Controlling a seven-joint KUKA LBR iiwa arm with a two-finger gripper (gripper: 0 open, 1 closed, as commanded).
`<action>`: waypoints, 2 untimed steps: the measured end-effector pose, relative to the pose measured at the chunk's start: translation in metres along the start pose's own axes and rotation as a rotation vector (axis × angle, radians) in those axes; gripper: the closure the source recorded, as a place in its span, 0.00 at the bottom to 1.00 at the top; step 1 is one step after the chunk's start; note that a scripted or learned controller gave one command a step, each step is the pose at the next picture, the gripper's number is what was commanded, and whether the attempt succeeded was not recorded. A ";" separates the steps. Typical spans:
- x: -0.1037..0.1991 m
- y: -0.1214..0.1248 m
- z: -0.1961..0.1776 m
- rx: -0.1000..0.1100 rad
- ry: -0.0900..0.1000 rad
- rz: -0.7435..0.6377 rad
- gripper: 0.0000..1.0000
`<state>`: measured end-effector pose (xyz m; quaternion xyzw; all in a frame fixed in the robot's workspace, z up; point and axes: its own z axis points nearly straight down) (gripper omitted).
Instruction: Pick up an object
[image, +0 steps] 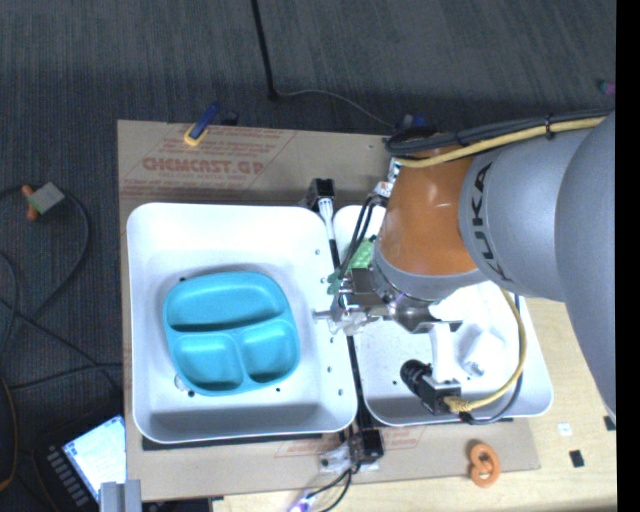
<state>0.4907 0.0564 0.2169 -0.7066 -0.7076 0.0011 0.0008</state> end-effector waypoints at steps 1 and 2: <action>0.092 -0.007 -0.004 0.000 0.000 -0.001 1.00; 0.088 0.091 -0.004 -0.002 -0.001 0.001 1.00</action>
